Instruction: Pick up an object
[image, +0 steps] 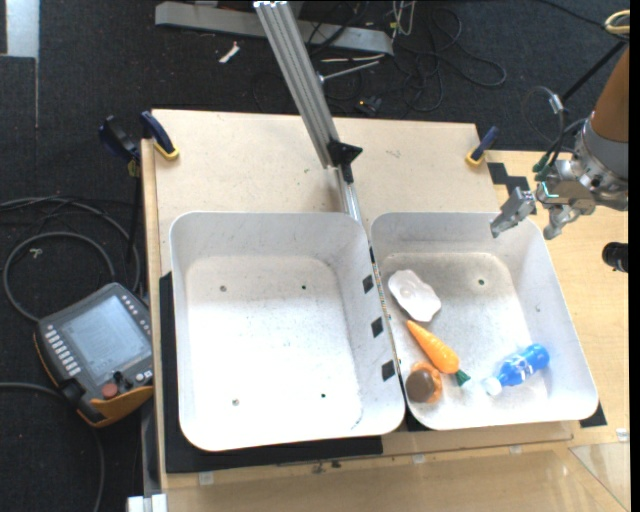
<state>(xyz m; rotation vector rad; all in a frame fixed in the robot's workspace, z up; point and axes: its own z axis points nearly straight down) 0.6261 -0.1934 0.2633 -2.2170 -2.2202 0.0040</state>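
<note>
The right bin (520, 262) holds a white lumpy object (414, 294), an orange carrot (434, 347), a small brown round object (423, 384) and a blue plastic bottle (518, 367) with a white cap. My gripper (534, 217) hangs open above the bin's far right corner, well away from all the objects, with nothing between its fingers.
The left bin (200, 240) lies beside the right one. A slanted metal pole (305, 85) runs from the top down to the divide between the bins. Clamps (160, 135) sit at the bench's far corners. A teach pendant (95, 345) rests on the floor at left.
</note>
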